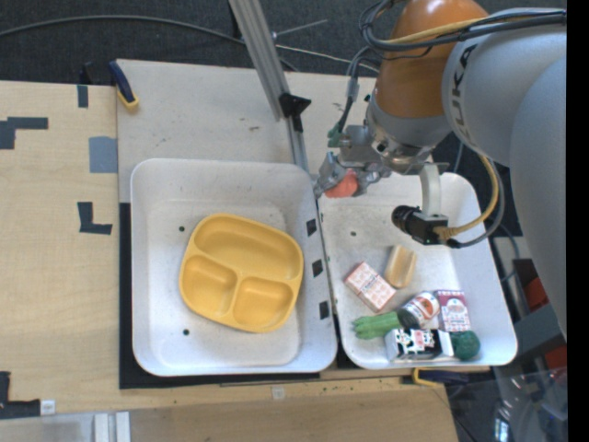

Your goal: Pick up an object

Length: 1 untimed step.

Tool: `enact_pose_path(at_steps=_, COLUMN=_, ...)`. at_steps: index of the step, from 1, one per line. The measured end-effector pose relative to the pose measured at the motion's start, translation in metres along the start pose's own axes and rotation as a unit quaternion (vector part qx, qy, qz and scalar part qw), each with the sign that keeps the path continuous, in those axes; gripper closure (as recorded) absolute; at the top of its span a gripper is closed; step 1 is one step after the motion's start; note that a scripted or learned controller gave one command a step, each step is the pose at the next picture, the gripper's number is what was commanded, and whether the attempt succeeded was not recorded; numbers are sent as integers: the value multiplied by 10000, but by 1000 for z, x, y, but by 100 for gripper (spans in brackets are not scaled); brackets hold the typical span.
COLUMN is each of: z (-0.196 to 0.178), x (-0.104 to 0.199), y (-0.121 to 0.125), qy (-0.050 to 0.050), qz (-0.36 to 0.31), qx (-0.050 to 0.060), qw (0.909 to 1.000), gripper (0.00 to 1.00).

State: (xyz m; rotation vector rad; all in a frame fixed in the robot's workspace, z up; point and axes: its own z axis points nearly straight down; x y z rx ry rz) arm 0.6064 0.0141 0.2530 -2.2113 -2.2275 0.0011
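Note:
My gripper hangs over the far left corner of the right bin, close to the wall between the two bins. A small red-orange object shows between its fingertips, and the fingers are shut on it. Lower in the same bin lie a pink box, a beige block, a green vegetable-like piece, a small can, a red-and-white carton, a black-and-white carton and a green ball.
The left bin holds a yellow divided plate. A slanted metal post rises behind the bins, near the gripper. The arm's body covers the right bin's far right side.

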Motion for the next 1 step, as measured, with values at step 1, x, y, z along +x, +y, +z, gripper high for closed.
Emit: enact_pose_path(at_steps=1, z=15, x=57, y=-4, qy=-5, qz=2, qx=8, qw=10000, gripper=100)
